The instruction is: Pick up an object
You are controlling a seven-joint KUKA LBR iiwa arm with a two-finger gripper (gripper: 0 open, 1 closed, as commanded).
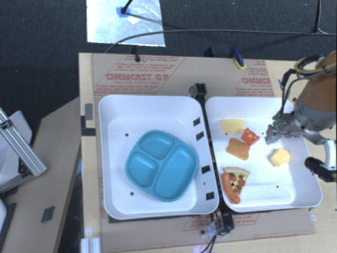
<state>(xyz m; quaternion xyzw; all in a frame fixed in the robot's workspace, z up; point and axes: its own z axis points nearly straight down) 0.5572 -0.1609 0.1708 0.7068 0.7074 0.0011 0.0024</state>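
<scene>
— Plastic, by the look of it, every piece in the right-hand shallow white bin [303, 194]; from the overhead camera I count a pale yellow rounded toy-food piece [232, 126], a small red blocky piece [250, 136], an orange bun-shaped piece [238, 149], a ridged yellow chunk [280, 156] and a toy pizza slice with red topping [234, 184].

— Which would you go for, and how would it handle?

— The red blocky piece, I'd judge; it lies just beside the metal two-finger gripper [274, 133], which hangs low over the bin's upper right part; it looks light, stiff and somewhat slick, so I'd pinch across its short sides; nothing here seems fragile.

— Is the gripper clamped on anything?

— I cannot tell; its tip is too small and blurred, and no piece is visibly caught in it.

— Any writing?

— Red lettering on the brown cardboard sheet [158, 70] under the bins reads "CHEMCAST", repeated at several angles, with smaller letters after it that I can't read surely; the blue three-compartment plastic plate [162, 165] in the left-hand white bin [113, 141] carries no label that I can see.
</scene>
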